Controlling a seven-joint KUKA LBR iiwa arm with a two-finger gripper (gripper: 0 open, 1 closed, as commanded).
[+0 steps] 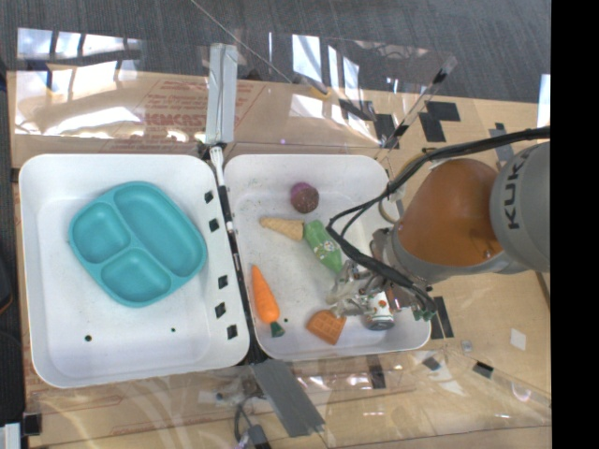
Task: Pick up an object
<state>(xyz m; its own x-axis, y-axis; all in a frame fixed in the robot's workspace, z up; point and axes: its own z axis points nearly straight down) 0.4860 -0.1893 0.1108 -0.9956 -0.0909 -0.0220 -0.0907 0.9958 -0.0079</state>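
We see the teal divided plate (138, 241) in the left bin (56, 344); the right bin (281, 344) holds the carrot (265, 295) and waffle piece (326, 326). Our gripper (360, 297) hovers beside the waffle; its spread we cannot tell. We should descend centred.

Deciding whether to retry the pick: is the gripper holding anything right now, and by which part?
Cannot be told. The gripper is low in the right bin, beside the green packet and orange waffle piece, but nothing visibly sits in it.
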